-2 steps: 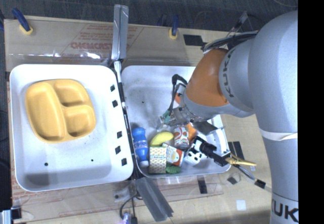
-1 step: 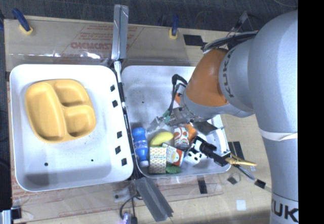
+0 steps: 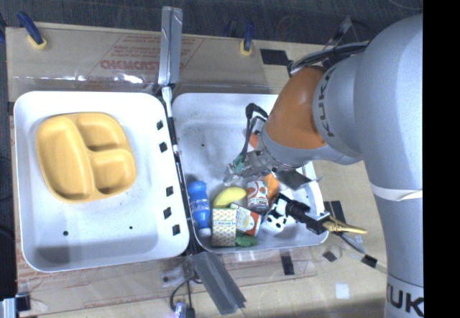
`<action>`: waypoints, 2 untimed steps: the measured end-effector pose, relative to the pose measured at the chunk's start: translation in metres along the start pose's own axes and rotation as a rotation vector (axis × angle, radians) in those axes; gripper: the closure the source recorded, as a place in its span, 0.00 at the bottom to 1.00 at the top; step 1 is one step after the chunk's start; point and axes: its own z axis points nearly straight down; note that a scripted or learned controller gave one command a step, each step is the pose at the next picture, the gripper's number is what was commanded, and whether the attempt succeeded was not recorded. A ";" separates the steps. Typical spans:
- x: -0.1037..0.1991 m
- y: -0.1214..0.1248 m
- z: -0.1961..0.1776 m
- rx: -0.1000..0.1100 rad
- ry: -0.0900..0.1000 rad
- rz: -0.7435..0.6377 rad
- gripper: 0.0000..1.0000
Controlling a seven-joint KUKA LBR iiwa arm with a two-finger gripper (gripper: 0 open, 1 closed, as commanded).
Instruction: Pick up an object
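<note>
My arm [image 3: 374, 115] reaches in from the right and bends down over the right bin [image 3: 208, 119], because that is where everything loose enough to lift has gathered. The left bin [image 3: 29, 237] bears a yellow divided tray [image 3: 86, 155], which is too broad and flat for my two fingers, so I judge it no candidate. My orange wrist band [image 3: 298, 111] sits above the clutter, and my gripper [image 3: 248, 164] hangs just over the near end of the pile, low enough that the wrist hides the tips; whether they are spread or closed I cannot tell, and I see nothing between them. The pickable things are crowded into the near corner of the right bin, touching one another: a blue bottle [image 3: 198, 203] lying against the divider wall, a yellow fruit-like piece [image 3: 230, 196] just beside it, a small patterned carton [image 3: 224, 226] in front of that, a red and white can [image 3: 257, 196] right below my gripper, and a black and white toy [image 3: 277, 219] nearer the bin's right side. Packed so tightly, any of them may drag a neighbour, so I judge the can the nearest target.
</note>
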 end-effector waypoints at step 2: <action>0.000 0.000 -0.007 0.000 -0.002 -0.004 1.00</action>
